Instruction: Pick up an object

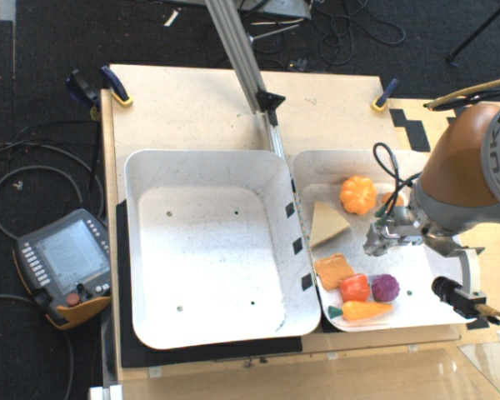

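The right bin [433,302] holds several toy foods. An orange pumpkin [357,194] lies toward the back, with a tan wedge [327,223] left of the middle. Near the front are an orange flat piece [334,269], a red piece [355,287], a purple piece [385,287] and a carrot [367,310]. My gripper [385,240] hangs over the middle of this bin, to the right of the wedge, below the pumpkin and above the purple piece. The wrist hides what lies directly beneath it.
The left bin [150,173] sits beside the right one, sharing a raised wall between them. A metal rail [237,44] slants from the top down to the bins' back edge. A teach pendant [64,261] lies on the floor at the left.
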You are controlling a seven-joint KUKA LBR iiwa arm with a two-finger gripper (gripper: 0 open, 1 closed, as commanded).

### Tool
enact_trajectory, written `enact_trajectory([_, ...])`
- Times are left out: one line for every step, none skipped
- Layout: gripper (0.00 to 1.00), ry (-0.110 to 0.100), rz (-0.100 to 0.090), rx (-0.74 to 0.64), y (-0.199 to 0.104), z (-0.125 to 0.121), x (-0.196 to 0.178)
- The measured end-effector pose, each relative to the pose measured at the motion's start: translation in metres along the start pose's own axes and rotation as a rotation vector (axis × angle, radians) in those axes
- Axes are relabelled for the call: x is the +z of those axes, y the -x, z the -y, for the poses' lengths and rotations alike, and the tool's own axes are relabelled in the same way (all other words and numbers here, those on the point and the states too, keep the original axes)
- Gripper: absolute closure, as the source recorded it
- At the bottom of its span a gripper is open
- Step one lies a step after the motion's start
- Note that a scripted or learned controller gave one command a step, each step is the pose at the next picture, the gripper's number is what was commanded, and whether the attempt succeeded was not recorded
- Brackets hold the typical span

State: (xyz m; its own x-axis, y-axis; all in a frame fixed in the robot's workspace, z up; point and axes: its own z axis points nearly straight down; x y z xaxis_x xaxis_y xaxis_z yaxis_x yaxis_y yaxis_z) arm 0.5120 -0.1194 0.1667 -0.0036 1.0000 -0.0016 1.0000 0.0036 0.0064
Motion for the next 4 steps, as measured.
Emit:
enact_trajectory([1.00, -0.001, 0.000, 0.000, 0.000, -0.002, -0.043])
enact_trajectory([1.00, -0.003, -0.003, -0.004, -0.055, -0.006, -0.059])
enact_trajectory([1.00, -0.005, -0.004, -0.005, -0.114, -0.008, -0.071])
enact_trajectory([1.00, -0.006, -0.004, -0.004, -0.173, -0.015, -0.078])
